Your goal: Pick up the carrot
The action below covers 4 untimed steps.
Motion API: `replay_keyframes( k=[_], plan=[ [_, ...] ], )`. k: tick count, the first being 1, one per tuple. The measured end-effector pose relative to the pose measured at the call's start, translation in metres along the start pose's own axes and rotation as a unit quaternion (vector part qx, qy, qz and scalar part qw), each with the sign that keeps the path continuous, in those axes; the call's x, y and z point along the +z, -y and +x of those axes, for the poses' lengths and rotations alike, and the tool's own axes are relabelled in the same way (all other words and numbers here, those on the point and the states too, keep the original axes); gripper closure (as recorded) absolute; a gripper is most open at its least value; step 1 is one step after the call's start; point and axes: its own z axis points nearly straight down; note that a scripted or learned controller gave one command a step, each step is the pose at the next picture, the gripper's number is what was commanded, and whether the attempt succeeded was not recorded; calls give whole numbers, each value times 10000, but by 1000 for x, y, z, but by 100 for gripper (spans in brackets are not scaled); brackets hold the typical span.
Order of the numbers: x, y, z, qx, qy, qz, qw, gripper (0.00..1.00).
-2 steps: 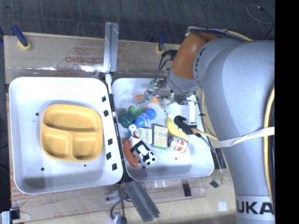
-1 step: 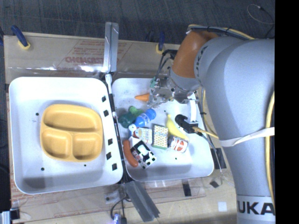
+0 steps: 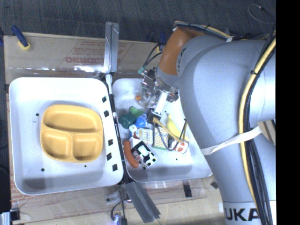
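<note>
Gripper (image 3: 151, 96) low in right bin (image 3: 199, 170), near carrot (image 3: 138, 98).

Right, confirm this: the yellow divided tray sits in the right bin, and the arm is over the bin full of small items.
Not quite. The camera view shows the yellow divided tray in the left bin, not the right one. The rest holds: the arm is over the right bin, the one full of small items.

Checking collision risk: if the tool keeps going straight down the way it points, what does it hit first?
Probably the small blue object in the right white bin, just below the tool; depth is unclear from this slanted view.
</note>
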Motion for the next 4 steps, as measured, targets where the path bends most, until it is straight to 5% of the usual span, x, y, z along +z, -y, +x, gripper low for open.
replay_keyframes(
  k=[1, 2, 3, 4],
  plan=[
    [0, 0, 0, -3, 1, 3, 10000, 0],
    [1, 8, 10, -437, 7, 20, 9990, 0],
    [-7, 8, 11, -478, 18, 44, 9988, 100],
    [-100, 33, 49, 915, 2, -4, 9958, 100]
  ],
)
